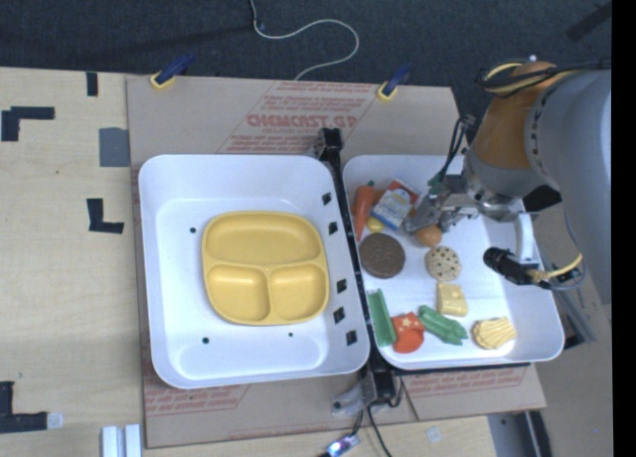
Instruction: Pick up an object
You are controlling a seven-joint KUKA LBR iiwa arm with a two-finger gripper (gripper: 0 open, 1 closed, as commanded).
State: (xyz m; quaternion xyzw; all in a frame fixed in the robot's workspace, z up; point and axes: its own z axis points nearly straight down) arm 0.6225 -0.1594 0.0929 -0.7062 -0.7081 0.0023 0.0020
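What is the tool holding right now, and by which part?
It cannot be told. The tool is low in the right bin, just above a small orange ball, but no object shows between its tips.

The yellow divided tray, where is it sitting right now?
The yellow divided tray lies flat in the middle of the left bin, across the divider from the right bin that holds the toy foods.
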